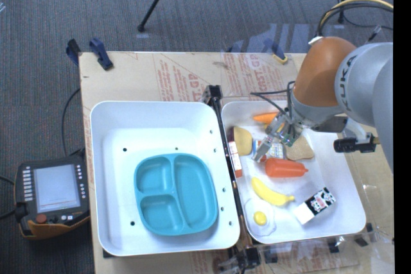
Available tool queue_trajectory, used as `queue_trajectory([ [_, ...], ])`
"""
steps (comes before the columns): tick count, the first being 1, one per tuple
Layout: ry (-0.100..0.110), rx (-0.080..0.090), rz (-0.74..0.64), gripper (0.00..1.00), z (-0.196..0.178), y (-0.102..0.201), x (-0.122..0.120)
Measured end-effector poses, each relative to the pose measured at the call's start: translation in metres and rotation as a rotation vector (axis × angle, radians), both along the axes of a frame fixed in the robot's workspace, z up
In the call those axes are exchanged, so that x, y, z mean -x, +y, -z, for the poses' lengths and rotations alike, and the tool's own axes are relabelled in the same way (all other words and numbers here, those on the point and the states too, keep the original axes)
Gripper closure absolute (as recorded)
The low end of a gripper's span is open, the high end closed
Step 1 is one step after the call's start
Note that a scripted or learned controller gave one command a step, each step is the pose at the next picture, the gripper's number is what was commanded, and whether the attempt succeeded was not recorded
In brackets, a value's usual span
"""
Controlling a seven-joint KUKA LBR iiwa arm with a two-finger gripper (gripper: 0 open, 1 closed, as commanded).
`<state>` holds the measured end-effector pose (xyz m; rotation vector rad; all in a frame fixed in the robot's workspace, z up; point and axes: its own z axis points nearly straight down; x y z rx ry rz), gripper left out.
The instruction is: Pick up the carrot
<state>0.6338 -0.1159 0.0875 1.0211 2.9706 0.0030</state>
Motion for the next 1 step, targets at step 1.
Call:
queue_trajectory([
  [1, 0.003, 0.001, 0.425, 0.00, -0.0001, -0.0216, 0.0105],
])
